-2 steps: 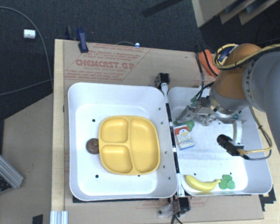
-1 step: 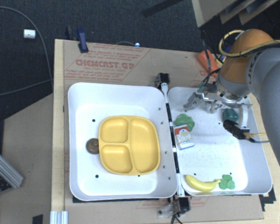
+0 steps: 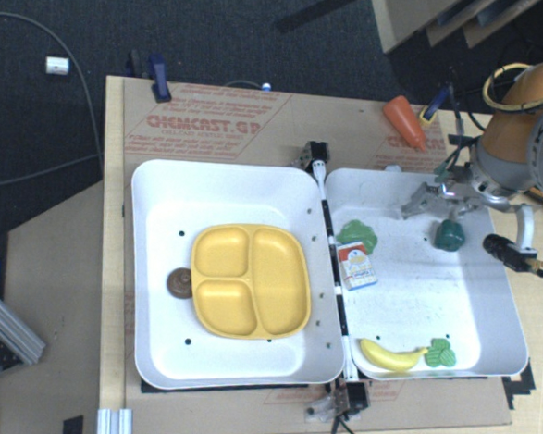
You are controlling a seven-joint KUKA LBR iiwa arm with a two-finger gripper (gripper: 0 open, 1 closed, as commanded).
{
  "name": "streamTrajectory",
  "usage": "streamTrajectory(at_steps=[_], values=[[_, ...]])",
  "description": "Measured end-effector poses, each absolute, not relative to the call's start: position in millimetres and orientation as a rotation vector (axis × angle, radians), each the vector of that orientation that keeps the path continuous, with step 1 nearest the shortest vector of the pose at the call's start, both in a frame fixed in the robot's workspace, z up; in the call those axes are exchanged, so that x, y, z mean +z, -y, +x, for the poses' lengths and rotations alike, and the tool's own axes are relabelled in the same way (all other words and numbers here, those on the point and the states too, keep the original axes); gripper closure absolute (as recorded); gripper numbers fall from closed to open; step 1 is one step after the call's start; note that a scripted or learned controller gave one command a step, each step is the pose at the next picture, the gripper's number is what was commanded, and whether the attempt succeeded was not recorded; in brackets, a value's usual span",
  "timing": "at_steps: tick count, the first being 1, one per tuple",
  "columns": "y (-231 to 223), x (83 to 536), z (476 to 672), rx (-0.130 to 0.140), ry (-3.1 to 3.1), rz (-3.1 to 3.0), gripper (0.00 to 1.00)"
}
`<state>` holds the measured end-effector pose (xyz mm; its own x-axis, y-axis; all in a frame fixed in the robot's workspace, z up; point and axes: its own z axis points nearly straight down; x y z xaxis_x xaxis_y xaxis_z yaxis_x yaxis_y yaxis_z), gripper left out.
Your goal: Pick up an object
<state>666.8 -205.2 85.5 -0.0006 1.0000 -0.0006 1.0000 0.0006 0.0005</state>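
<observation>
A dark green rounded object (image 3: 450, 235) is hanging at the upper right of the right bin (image 3: 487, 319), directly under the gripper (image 3: 450, 211), and appears to be sitting between the fingers; the jaws are closing on it from either side, though the contact itself is small and hard to make out. The grey arm (image 3: 524, 118), with its orange band, is reaching in from the upper right of the frame.

Further left in the same bin, a green leafy toy (image 3: 356, 234) is lying against the bin's left wall, just above a small red and white carton (image 3: 356, 266). At the bin's lower edge a yellow banana (image 3: 390, 356) is resting beside another small green piece (image 3: 441, 354).

In the left bin (image 3: 156, 278), at the centre of the frame, a yellow divided plate (image 3: 250, 280) is lying flat, with a brown round object (image 3: 180, 283) touching its left side.

Both bins are sitting on a cardboard sheet (image 3: 204, 119) printed with red lettering. An orange object (image 3: 405, 122) is lying on the cardboard above the right bin, and a blue clamp (image 3: 158, 77) is gripping the sheet's upper left edge.
</observation>
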Motion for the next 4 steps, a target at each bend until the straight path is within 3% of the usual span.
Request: streamTrajectory(at_steps=[1, 2, 3, 4], values=[[220, 94, 629.1, 0.007, -2.229, 2.221, 0.00], [218, 94, 665.9, 0.005, -2.233, 2.227, 0.00], [218, 86, 631.5, 0.012, -2.230, 2.220, 0.00], [217, 83, 665.8, 0.002, -2.241, 2.235, 0.00]])
